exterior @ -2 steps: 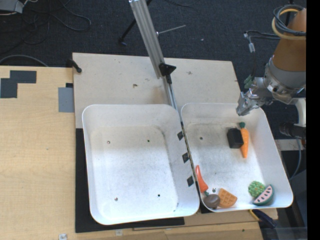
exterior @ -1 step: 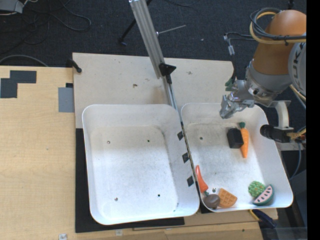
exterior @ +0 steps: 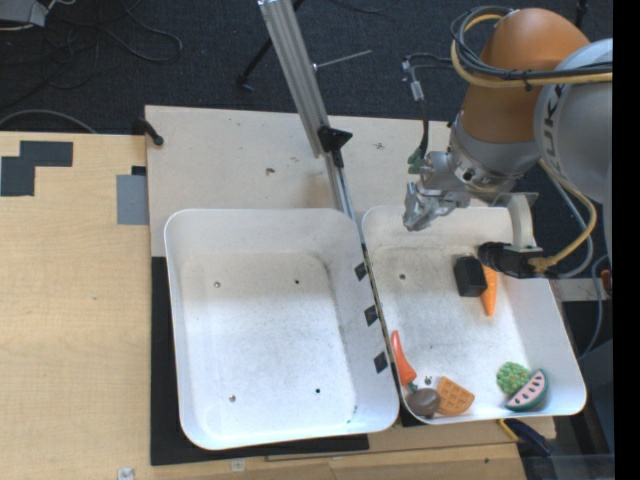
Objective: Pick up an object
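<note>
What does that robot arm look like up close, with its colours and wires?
The arm is bulky and rounded, with a grey shell and a big glossy orange band above the wrist. Black and yellowish cables loop around it. At its end sits a small silvery metal tool, much slimmer than the arm.

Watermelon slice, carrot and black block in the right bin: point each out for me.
watermelon slice (exterior: pixel 527 390), camera view, middle of its red flesh
carrot (exterior: pixel 489 290), camera view, middle of its orange body
black block (exterior: pixel 469 276), camera view, centre of its top face
</note>
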Controlling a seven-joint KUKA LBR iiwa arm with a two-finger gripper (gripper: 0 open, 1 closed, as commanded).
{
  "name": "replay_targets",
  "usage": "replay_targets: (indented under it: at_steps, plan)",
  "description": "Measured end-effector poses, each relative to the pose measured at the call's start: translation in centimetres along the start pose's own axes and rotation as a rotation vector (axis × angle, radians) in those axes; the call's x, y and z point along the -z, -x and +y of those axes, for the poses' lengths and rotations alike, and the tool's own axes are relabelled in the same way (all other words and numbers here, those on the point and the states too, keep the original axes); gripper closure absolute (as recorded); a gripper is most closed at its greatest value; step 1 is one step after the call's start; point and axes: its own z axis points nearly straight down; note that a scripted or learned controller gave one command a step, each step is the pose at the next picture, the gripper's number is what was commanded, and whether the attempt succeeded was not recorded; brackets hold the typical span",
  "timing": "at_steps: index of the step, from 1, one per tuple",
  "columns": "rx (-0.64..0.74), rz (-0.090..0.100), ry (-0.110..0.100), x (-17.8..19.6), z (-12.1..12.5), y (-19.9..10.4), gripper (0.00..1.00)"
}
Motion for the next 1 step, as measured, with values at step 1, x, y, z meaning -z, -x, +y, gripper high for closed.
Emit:
replay_targets:
  at_steps: [1]
  plan:
    - [-0.001,-0.001,0.000,0.33,0.96,-4.93,1.00]
